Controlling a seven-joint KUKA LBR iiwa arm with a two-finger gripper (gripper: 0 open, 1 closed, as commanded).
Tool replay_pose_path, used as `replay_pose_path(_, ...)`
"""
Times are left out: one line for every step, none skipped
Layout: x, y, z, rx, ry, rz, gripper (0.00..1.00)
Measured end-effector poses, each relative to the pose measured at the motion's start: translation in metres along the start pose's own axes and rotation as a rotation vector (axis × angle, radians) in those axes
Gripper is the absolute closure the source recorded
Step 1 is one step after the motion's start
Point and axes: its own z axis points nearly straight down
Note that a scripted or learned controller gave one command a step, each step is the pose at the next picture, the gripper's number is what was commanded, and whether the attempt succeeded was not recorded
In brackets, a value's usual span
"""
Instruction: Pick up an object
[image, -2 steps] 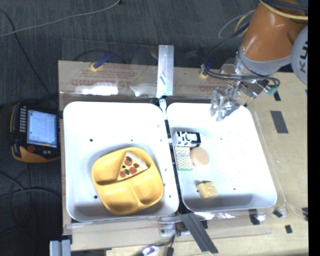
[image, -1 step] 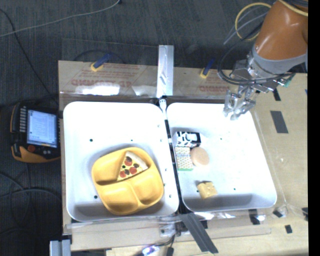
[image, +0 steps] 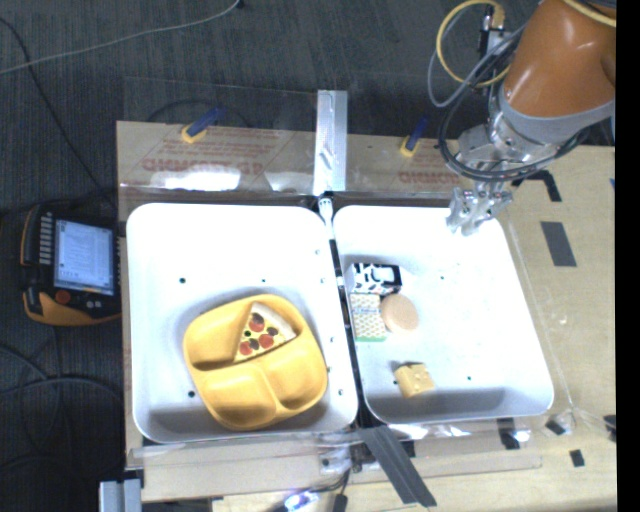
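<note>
The bench (image: 580, 300) carries two shallow white bins side by side, their inner walls touching along a dark seam.

The left bin (image: 160, 250) holds a yellow divided plate (image: 256, 362) toward its 5 o'clock corner, close to the near wall and the seam. A toy pizza slice (image: 264, 331) lies in the plate's upper compartment. From 9 round to 1 o'clock this bin's floor is bare white.

The right bin (image: 490, 300) has its objects crowded against the seam, on its 9 o'clock side. The whole 3 o'clock half of the floor, out to the right wall, is open.

The arm, grey with an orange band (image: 555, 55), comes in at the picture's 1 o'clock corner. Its gripper (image: 468, 215) hangs over the right bin's far rim at about 12 o'clock, well apart from every object. Nothing sits between its fingers; whether they are spread or closed cannot be told from here.

Among the right bin's objects, a black-and-white patterned item (image: 375, 275) lies farthest back. Just below it is a small green-edged sponge (image: 366, 316), next to the seam wall. A round tan disc (image: 401, 314) touches the sponge on its 3 o'clock side. A small tan block (image: 414, 379) sits alone at 6 o'clock, near the bin's front wall.
</note>
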Motion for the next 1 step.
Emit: replay_pose_path(0.0654,-0.002,0.0056,0.0,-0.001,-0.438,1.0)
